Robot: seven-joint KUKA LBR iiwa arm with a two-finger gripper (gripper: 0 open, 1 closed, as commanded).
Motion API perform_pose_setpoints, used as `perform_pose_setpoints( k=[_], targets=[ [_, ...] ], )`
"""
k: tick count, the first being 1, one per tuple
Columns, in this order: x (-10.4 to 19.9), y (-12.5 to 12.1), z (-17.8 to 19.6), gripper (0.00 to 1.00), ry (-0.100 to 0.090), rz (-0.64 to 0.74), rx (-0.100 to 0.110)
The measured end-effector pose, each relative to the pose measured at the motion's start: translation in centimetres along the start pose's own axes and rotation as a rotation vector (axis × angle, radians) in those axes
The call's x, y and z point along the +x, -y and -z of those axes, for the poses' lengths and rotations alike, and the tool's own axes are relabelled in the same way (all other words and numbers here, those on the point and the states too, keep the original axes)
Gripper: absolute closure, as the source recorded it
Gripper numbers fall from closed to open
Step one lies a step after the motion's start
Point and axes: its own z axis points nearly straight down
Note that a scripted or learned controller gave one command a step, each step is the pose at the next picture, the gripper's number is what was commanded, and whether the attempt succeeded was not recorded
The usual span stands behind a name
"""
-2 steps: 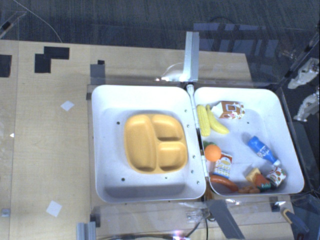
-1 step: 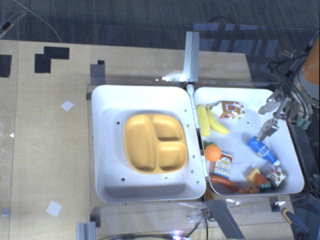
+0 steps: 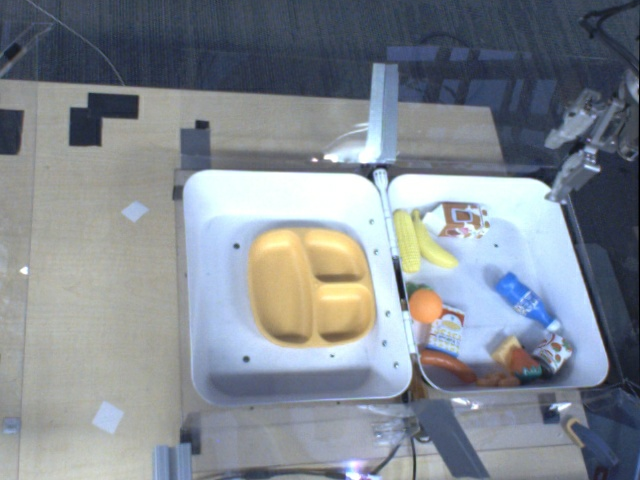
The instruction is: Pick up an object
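Parked off the right bin's (image 3: 560,230) far corner, gripper (image 3: 575,173) carrying nothing visible; opening unclear. Blue bottle (image 3: 525,300) lying apart, reachable.

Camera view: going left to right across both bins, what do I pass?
Yellow divided tray → corn cob → orange → blue bottle → gripper, above the right bin's far right corner.

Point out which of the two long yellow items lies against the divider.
The corn cob, straight and ridged, lies along the divider; the banana is smooth and sits further right.
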Motion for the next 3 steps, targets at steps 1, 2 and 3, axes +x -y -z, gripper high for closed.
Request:
perform_pose_setpoints(
  k=[1,2,3],
  targets=[
    [-4.2,0.6,-14.9,0.00,-0.024,0.020,0.002],
    [-2.7,4.8,-28.9,0.00,-0.017,-0.171,0.003],
    [5.0,-1.0,-29.2,0.00,-0.007,-0.516,0.000]
  ],
)
